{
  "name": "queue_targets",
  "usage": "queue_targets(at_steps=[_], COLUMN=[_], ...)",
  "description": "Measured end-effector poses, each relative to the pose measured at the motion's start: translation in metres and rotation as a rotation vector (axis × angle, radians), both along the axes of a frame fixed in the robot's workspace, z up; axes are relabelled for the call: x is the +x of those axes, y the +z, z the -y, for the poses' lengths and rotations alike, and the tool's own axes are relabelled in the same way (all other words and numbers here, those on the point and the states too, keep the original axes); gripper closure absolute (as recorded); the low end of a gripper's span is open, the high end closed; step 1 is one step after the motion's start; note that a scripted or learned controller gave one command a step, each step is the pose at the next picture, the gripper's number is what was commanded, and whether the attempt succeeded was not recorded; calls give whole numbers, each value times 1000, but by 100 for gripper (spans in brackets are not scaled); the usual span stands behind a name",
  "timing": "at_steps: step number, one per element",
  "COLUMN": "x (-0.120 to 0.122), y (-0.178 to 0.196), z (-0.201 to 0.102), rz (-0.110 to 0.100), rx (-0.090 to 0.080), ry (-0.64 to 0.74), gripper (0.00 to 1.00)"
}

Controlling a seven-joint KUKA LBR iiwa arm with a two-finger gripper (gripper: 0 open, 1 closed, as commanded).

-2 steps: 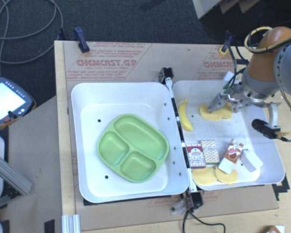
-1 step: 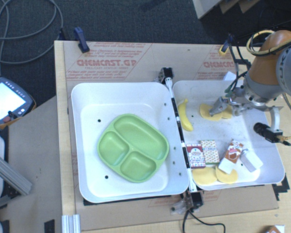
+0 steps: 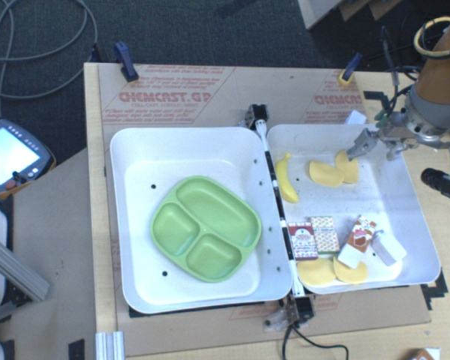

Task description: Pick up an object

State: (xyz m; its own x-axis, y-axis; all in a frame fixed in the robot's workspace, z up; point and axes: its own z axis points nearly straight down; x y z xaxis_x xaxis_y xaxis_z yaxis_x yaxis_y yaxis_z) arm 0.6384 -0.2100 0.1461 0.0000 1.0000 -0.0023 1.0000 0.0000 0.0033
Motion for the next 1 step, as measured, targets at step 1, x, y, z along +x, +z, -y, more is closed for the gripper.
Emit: queue_targets(at_steps=[1], x=[-4], y=[-62], z=[-30], rz=[-4], rx=[3], ry=[1], gripper=[0])
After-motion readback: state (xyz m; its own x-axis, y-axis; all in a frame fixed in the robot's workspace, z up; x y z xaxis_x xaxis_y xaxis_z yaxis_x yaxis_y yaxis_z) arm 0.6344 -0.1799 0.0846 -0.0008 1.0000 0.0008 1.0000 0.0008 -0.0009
